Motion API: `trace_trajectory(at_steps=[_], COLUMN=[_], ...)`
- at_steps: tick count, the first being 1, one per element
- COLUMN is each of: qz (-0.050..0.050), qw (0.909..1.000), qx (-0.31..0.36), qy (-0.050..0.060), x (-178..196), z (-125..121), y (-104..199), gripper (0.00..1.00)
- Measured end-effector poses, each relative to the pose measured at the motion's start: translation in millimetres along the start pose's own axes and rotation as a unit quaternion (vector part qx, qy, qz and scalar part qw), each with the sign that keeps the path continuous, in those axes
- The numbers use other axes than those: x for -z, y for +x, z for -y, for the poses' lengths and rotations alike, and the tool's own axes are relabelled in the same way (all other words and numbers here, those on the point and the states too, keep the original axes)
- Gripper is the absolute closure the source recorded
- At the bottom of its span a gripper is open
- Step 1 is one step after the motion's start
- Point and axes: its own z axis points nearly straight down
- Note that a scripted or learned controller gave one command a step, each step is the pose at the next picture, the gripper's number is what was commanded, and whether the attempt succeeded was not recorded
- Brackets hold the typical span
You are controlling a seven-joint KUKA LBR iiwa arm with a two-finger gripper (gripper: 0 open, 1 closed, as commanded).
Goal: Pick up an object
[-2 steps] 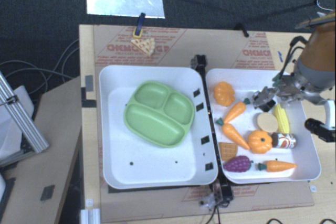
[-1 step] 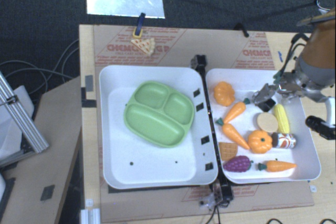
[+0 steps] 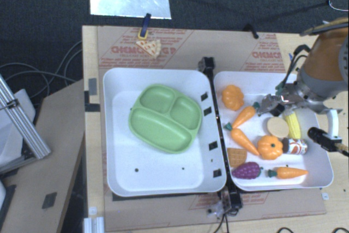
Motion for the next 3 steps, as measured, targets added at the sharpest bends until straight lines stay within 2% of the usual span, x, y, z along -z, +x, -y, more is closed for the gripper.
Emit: trace_trajectory(at_steps=[1, 2, 3], qz=[0.000, 0.000, 0.001], qw=[1.0000, 1.0000, 1.0000], qx=[-0.001, -0.001, -0.001], qy=[0.000, -0.001, -0.003], x=[-61.8, -68.9, -57.5], z=[2.1, 1.4, 0.2], y=[4.4, 4.5, 4.3], gripper=[0.00, 0.00, 1.00])
